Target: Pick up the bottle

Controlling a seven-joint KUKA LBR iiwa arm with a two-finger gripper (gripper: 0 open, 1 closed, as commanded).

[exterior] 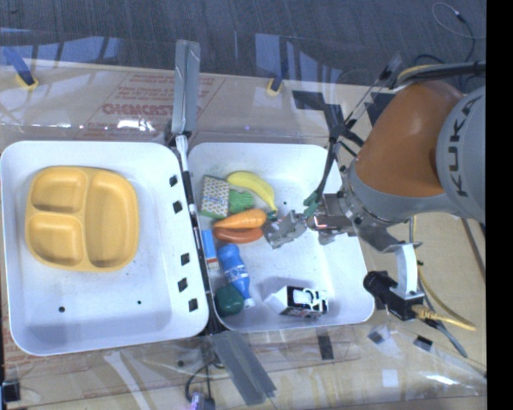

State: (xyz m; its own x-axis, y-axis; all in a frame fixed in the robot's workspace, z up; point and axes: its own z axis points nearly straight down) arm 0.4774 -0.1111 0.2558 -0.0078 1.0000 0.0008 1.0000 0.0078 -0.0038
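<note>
My gripper (282, 227) hangs at the carrot's (239, 223) right end, its state beyond my telling, while the blue bottle (233, 267) lies nearer against the right bin's (346, 310) left wall, so I could snag the carrot or banana (255, 188) instead.

Looked down from above the bench at a slant, from a fixed spot far enough back to take in both white bins whole, the left bin (17, 254) and the right bin (342, 267) side by side. Faced the bench with the floor along the top edge and the arm (410, 143) entering from the right.
</note>
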